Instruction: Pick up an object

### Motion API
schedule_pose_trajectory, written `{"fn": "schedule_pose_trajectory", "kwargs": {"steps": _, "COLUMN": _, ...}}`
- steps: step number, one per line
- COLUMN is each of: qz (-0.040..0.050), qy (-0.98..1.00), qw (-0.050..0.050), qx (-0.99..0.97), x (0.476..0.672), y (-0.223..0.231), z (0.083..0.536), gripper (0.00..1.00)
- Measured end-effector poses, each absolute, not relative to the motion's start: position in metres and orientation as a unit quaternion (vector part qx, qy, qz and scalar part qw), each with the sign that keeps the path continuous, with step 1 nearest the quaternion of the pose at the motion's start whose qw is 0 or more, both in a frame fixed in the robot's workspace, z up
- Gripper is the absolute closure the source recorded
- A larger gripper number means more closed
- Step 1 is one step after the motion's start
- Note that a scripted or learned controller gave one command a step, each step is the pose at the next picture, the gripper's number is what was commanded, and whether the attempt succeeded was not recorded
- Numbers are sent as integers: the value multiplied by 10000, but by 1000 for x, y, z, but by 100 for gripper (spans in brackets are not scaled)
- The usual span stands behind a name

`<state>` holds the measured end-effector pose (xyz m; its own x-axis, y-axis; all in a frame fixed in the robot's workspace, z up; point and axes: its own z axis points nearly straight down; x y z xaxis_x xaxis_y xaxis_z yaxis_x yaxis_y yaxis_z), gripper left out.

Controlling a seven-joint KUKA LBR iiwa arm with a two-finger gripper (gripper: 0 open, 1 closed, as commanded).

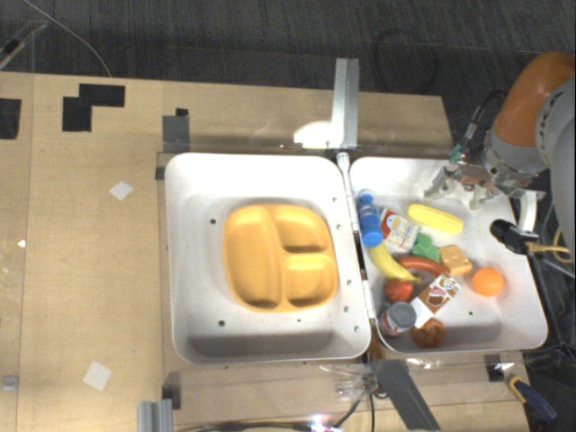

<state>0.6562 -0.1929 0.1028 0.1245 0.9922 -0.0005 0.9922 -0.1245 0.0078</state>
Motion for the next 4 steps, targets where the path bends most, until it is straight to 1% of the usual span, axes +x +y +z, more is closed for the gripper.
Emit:
{"fn": "schedule_pose_trajectory", "kwargs": {"steps": 1, "qz": 16, "qy": 7398, "qw": 32, "qx": 6728, "x": 611, "y": -201, "z": 87, "gripper": 0}}
{"fn": "schedule_pose_trajectory", "kwargs": {"steps": 2, "qz": 40, "qy": 7407, "qw": 79, "qx": 6718, "x": 615, "y": -201, "z": 102, "gripper": 100}}
{"fn": "schedule_pose_trajectory", "kwargs": {"steps": 3, "qz": 24, "qy": 7371, "qw": 39, "qx": 6758, "x": 642, "y": -185, "z": 88, "gripper": 100}}
{"fn": "schedule_pose_trajectory", "kwargs": {"steps": 4, "qz": 21, "qy": 7372, "qw": 34, "qx": 6756, "x": 641, "y": -185, "z": 87, "gripper": 0}}
